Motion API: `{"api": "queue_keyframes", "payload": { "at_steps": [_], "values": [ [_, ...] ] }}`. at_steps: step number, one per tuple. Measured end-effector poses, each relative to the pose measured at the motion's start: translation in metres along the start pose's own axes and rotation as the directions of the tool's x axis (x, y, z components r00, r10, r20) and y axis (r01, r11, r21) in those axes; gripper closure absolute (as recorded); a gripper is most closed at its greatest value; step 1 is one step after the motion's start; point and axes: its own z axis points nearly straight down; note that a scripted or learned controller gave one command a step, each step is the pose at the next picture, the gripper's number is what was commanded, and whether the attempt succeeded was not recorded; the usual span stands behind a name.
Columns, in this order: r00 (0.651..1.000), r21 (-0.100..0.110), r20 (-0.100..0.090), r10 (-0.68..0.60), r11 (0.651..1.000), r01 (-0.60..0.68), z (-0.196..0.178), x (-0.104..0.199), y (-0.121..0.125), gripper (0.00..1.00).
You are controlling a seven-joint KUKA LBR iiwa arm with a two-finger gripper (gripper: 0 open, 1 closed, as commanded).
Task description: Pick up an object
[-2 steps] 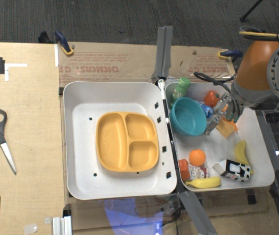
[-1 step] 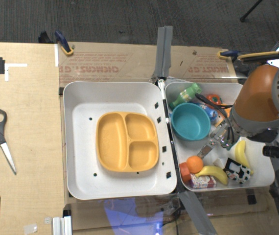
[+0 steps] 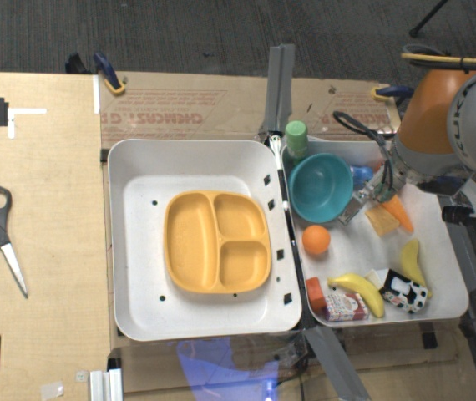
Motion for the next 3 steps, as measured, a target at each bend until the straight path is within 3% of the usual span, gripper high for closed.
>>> {"api": "queue_keyframes", "payload": {
  "at_steps": [1,2,3],
  "values": [
    [1.000,-0.005,0.001,-0.003,1.000,0.003,-0.010,0.001,0.003,1.00],
    [0.988,-0.007,-0.010,0.157,0.988,-0.157,0.000,0.069,-0.016,1.00],
    [0.963,-0.009,-0.008,0.269,0.963,-0.269,-0.181,0.063,0.055,1.00]
  ]
}}
